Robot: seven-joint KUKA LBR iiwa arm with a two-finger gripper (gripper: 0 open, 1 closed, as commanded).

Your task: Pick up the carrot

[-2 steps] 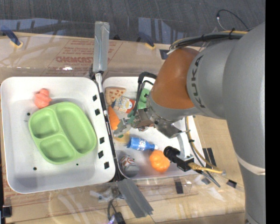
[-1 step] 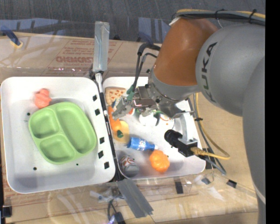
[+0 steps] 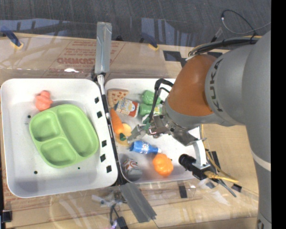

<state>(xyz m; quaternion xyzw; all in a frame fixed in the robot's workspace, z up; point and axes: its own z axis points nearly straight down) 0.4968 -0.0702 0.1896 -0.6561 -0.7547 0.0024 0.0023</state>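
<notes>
The grey arm [image 3: 243, 80] reaches in from the right, bending leftward and down; its orange band [image 3: 193, 87] sits just above the wrist; the end effector [image 3: 136, 133] points to the left, low in the scene, its metal tip angled slightly downward.

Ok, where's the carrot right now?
The carrot lies in the right bin, against its left wall, just below the pizza slice and beside a yellow item, with the gripper close on its right.
</notes>
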